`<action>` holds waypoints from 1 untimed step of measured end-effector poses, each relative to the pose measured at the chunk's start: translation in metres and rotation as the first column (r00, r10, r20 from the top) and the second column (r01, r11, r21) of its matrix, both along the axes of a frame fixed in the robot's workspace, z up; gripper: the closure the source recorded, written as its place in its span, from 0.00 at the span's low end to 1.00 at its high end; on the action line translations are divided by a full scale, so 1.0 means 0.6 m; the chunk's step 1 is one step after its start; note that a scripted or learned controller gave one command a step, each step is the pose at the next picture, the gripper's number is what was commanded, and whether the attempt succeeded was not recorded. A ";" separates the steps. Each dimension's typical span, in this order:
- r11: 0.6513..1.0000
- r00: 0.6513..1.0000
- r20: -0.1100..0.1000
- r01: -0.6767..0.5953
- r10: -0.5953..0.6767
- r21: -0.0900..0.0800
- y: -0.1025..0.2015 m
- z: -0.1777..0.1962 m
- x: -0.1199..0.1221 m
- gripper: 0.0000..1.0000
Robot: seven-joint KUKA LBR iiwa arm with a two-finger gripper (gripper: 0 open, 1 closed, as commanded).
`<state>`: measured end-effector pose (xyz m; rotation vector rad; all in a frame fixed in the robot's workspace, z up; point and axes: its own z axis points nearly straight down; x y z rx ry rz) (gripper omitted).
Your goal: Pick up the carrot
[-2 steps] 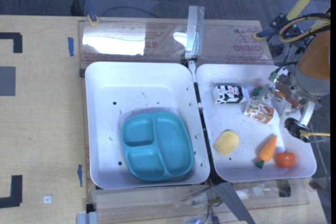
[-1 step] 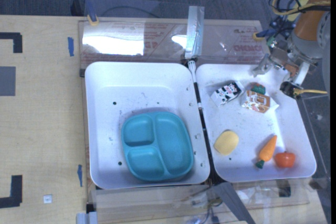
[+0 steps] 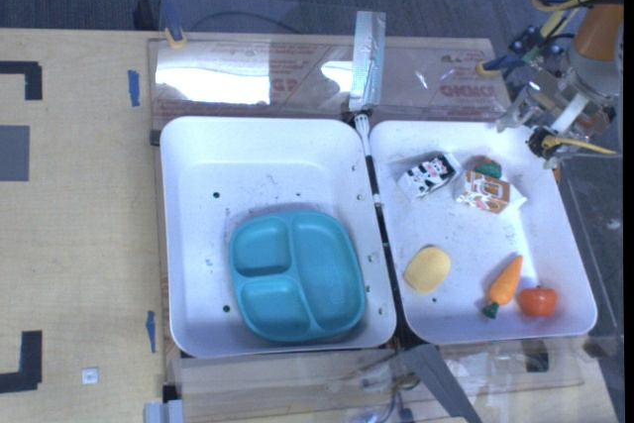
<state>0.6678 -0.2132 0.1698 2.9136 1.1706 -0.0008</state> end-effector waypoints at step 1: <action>0.973 0.973 0.003 -0.231 0.231 0.020 0.027 -0.136 -0.029 0.00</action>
